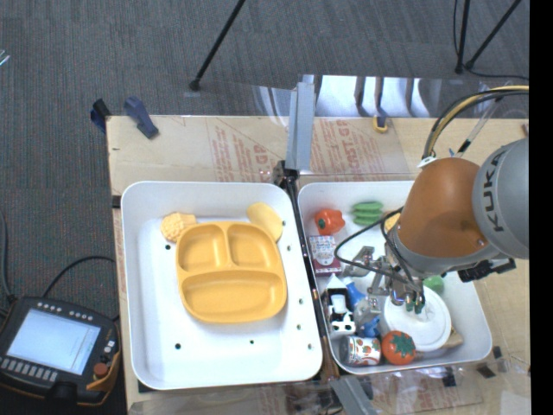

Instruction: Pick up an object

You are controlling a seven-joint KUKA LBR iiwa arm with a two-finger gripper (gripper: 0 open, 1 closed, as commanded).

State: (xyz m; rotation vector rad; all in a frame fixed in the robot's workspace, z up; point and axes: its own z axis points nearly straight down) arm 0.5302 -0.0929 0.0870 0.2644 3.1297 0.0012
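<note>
**Arm drops into crowded right bin, target unclear**

A white plate [429, 321] sits at the right bin's [480, 314] five o'clock corner, directly under the gripper [406, 298], and is judged the likeliest pick among several candidates. Just at the plate's seven o'clock lies a tomato [399, 347], with a small can [364, 349] beside it at nine o'clock from the tomato. A cow toy [340, 308] rests at the gripper's nine o'clock, near the bin's left wall. Toward twelve o'clock in the bin are a red pepper [327, 221] and a green pod [368, 211], well apart from the tool. The plate is round, so no long axis governs the approach; the tomato and can lie toward seven o'clock from the tool tip. Whether the jaws are spread or pressed together cannot be told: cables and the wrist [441, 219] mask the tool, and nothing is plainly seen between its tips. The left bin [147, 318] carries a yellow tray [231, 271]. Items beneath the arm are hidden
</note>
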